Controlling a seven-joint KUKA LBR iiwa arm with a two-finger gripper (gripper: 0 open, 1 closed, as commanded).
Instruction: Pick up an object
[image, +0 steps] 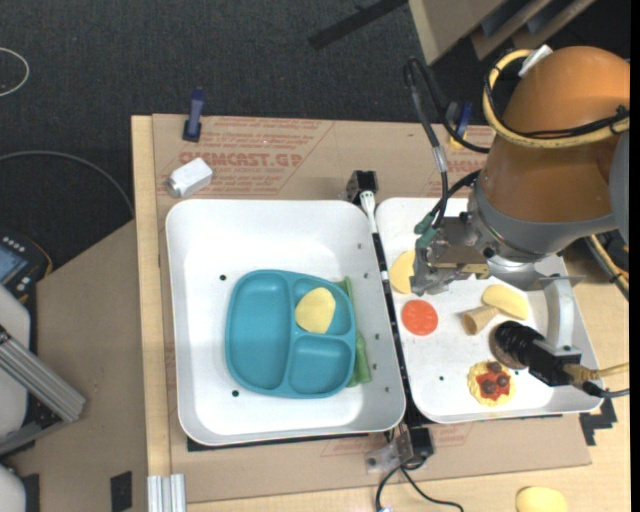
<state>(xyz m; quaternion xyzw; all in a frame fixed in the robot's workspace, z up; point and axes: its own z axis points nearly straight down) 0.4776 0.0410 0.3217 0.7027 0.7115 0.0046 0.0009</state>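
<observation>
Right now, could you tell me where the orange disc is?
The orange disc lies in the right bin, near its left wall, just below the pincer.

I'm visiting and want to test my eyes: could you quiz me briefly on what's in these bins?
1. True or false: the yellow oval piece lies in the blue divided plastic tray.
2. Which bin holds the flat orange-red disc: A) left, B) right?
3. Fill in: the arm's gripper hovers over the ___ white bin.

Key: 1 true; 2 B; 3 right.
</observation>
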